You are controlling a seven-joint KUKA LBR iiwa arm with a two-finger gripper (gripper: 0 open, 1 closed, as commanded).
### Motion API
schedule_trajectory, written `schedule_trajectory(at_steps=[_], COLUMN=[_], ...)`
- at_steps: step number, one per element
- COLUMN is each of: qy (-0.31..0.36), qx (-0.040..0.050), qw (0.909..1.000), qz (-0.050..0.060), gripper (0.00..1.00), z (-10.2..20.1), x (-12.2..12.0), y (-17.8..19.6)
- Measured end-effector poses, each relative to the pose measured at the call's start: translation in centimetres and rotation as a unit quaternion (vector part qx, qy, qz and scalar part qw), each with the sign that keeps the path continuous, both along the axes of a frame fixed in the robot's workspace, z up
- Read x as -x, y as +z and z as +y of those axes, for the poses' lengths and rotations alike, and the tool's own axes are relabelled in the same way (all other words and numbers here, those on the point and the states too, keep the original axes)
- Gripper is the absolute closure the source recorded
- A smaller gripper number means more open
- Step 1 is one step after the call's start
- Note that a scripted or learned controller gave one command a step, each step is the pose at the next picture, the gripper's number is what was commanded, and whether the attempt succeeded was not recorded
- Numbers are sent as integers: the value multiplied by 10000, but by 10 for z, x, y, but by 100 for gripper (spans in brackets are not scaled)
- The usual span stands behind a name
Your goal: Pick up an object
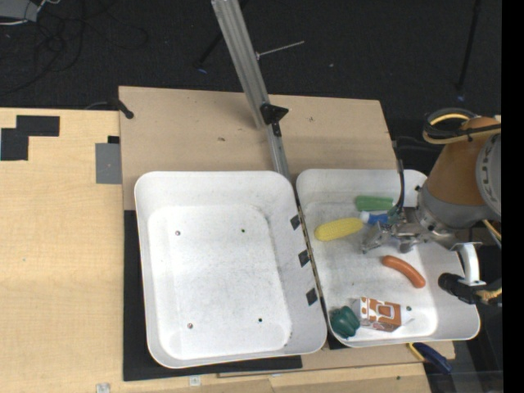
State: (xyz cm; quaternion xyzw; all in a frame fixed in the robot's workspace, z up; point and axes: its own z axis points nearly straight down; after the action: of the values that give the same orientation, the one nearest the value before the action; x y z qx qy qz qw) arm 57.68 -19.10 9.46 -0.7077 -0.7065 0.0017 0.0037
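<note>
The right bin [352, 185] holds a yellow corn cob [337, 230], a green oblong piece [373, 203], a small blue object [377, 218], an orange-red sausage [404, 270], a brown and white carton [382, 313] and a dark green round object [345, 322]. My gripper [381, 237] is low in this bin, just right of the corn cob and below the blue object, with the sausage a little below it. Nothing shows between its fingers.
The left bin [214, 264] lies beside the right one, joined by black clips [304, 257]. A slanted metal rail [248, 72] rises behind the bins. The grey arm with its orange band [463, 182] fills the right side over the right bin's edge.
</note>
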Motion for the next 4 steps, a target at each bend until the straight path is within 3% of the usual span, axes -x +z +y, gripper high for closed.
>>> schedule_trajectory(at_steps=[1, 3, 4], qy=[-25, 15, 20], qx=[7, 22, 13], qw=[10000, 10000, 10000], qz=[-18, -65, -34], gripper=[100, 100, 100], z=[-2, 1, 1], x=[-1, -1, -1], y=[12, 139, 143])
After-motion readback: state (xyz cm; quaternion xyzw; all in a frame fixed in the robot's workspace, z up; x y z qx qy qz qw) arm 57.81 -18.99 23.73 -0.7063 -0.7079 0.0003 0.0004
